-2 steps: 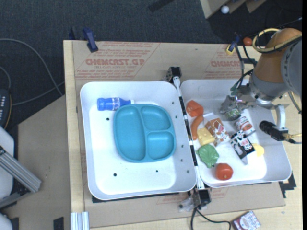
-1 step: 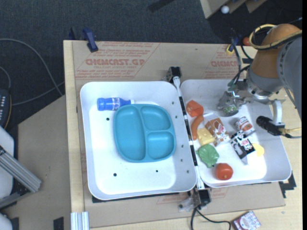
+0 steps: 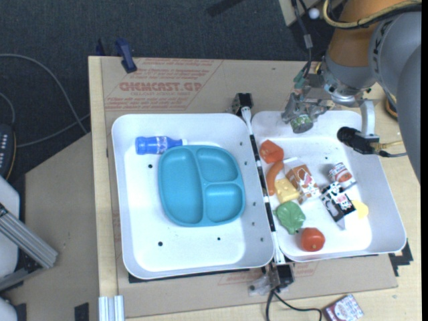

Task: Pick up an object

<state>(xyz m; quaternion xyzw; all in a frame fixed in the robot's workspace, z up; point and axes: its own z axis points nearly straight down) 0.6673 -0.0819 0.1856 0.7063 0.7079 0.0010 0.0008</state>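
Hovering at the right bin's [image 3: 388, 206] far corner, gripper [image 3: 302, 119] fingers seemingly clamped on a small greenish object [image 3: 303, 121], though hard to confirm. Best lifted straight and slowly, keeping clear of the rim.

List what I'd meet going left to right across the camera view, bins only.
Blue bottle → blue divided plate in the left bin → green pepper → red tomato → small can → yellow piece by the right bin wall. The gripper hangs over the right bin's far edge.
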